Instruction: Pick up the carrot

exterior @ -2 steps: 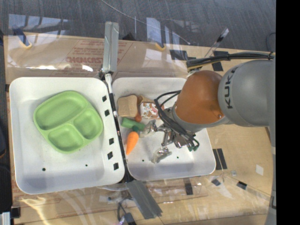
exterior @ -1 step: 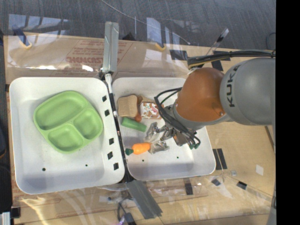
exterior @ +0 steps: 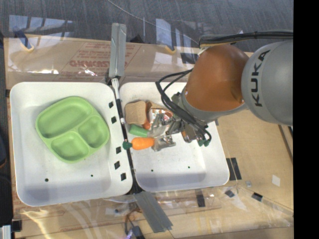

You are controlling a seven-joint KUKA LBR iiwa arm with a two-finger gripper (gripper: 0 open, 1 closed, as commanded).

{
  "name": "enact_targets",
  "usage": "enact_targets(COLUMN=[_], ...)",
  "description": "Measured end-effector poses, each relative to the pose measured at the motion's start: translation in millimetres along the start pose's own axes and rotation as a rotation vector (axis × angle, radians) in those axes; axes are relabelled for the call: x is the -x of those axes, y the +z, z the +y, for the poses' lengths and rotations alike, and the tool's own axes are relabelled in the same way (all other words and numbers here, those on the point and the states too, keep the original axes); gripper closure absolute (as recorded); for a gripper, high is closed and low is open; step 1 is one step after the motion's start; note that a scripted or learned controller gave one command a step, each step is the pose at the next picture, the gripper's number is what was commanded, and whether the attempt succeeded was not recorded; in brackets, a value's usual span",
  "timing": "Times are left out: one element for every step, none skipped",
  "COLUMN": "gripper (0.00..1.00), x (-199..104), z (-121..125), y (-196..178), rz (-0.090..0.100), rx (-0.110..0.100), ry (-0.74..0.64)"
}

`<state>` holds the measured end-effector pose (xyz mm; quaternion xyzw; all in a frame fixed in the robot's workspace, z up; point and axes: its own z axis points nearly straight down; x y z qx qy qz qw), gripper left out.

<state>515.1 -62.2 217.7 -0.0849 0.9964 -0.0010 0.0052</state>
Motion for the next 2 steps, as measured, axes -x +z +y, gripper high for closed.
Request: enact_targets(gripper=[1.0,1.0], x=[-14,12], z=[63,91], y=[26,15], rz=[0.012,0.009], rx=[0.005,0.003], ry=[-0.03,0.031])
